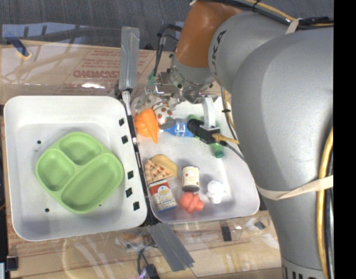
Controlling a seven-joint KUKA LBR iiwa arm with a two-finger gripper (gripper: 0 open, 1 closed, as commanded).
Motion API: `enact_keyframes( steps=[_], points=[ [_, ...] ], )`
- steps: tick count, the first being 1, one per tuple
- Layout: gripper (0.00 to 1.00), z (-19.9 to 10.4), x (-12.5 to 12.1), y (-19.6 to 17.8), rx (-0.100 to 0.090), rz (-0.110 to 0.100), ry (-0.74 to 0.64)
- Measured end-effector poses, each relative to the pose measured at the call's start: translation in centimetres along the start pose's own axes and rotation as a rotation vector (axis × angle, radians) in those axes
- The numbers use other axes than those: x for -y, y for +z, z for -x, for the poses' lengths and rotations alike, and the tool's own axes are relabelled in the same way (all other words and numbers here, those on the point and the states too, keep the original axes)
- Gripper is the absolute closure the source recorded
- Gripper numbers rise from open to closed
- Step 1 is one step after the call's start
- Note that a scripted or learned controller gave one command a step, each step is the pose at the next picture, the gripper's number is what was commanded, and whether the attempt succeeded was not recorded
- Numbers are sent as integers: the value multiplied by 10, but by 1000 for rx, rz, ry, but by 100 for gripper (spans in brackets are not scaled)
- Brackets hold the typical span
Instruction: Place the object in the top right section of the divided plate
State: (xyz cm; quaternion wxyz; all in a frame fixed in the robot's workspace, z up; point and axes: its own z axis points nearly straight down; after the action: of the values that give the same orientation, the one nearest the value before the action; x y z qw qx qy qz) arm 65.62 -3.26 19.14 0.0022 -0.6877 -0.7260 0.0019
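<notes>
Carrot [147, 124] in right bin [241, 179], just below-left of gripper [166, 100]

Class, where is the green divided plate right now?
The green plate lies in the left bin, across the divider from the waffle and small can.

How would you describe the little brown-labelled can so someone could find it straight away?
Look in the right-hand white bin, toward its near edge. The small can stands upright in the middle there, between the waffle toy on its left and a white object on its right. It is the only cylinder with a dark label band.
</notes>
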Motion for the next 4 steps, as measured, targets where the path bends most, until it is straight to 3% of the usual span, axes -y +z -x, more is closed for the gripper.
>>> enact_keyframes(
  steps=[1,2,3,4],
  points=[
    [100,-48,36,1,1,0,-361],
    [100,-110,78,-11,2,1,-947],
    [100,-103,142,1,2,1,-1602],
    [100,-148,138,87,8,5,-1958]
  ],
)
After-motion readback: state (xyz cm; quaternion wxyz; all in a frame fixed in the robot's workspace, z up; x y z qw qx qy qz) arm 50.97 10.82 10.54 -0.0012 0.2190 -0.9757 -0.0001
